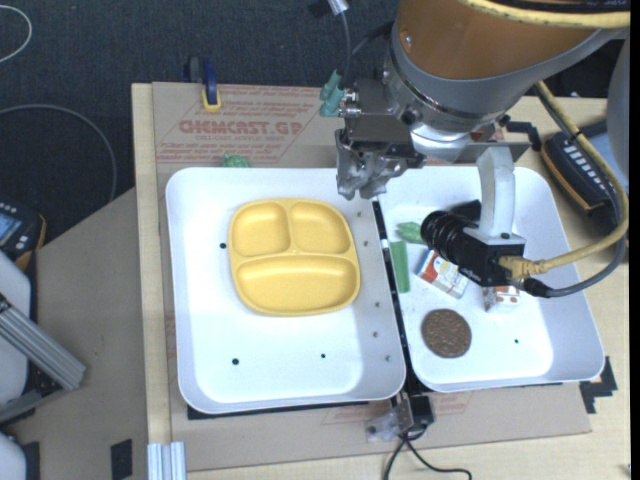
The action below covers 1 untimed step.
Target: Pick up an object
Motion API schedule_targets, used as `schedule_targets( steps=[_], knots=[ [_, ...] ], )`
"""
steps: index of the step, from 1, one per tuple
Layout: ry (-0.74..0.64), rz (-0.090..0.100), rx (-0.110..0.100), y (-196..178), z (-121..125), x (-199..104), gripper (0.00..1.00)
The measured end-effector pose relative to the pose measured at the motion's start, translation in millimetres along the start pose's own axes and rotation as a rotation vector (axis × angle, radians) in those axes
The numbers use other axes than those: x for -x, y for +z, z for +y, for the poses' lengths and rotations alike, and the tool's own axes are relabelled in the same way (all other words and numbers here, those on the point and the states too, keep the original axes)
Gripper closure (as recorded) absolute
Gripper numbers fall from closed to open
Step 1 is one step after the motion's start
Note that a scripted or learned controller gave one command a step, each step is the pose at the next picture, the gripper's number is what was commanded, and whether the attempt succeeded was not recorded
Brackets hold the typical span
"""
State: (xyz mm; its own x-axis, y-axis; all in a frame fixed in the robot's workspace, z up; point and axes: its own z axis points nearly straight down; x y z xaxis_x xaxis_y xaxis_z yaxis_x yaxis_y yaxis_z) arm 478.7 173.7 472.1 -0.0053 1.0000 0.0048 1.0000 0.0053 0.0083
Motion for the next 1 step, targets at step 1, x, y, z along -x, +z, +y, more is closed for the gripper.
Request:
schedule_targets(
  steps=[1],
  knots=[
    [0.008, -0.007, -0.015, 52.1, -0.5, 17.5, 1.0]
  ],
)
